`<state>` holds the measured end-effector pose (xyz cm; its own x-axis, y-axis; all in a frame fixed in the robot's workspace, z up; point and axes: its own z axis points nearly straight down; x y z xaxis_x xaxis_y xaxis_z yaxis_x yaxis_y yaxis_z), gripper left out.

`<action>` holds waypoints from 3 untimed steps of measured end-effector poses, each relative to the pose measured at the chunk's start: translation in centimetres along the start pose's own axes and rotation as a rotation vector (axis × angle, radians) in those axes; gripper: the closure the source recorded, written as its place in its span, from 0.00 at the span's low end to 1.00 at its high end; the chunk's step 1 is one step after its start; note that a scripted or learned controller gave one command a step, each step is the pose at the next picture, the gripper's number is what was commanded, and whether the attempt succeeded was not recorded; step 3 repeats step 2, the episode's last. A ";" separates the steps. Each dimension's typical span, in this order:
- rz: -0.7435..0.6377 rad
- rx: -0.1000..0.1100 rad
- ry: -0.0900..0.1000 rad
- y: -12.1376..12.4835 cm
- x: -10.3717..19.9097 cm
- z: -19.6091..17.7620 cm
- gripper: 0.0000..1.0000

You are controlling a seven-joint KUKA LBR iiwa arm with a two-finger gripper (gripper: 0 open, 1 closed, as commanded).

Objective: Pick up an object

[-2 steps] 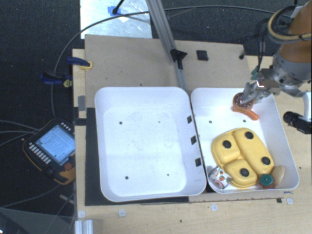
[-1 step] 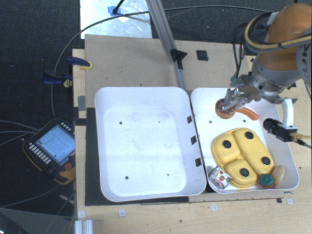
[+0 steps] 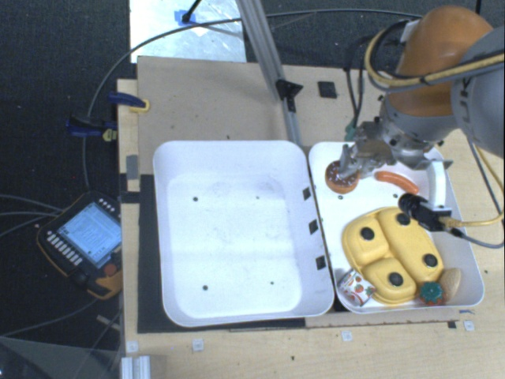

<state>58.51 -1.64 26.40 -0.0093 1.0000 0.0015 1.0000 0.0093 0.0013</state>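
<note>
Tan wooden bench top (image 3: 205, 101) sitting on dark carpeted floor (image 3: 55, 54). Bright reflective patch (image 3: 185, 18) glaring at the top, beside the bench's far edge. Grey metal pole (image 3: 264, 46) slanting down to the bench. Black cables (image 3: 102, 93) trailing over the floor at left. Handheld control pad (image 3: 83, 239) with lit blue screen lying left of the bench. Blue and yellow clamps (image 3: 118, 101) gripping the bench's left edge.
</note>
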 end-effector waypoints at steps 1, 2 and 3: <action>-0.001 0.000 0.001 -0.7 5.5 -0.2 1.00; 0.000 0.001 0.000 -2.0 10.4 0.4 1.00; 0.000 0.001 0.000 -2.0 10.4 0.4 1.00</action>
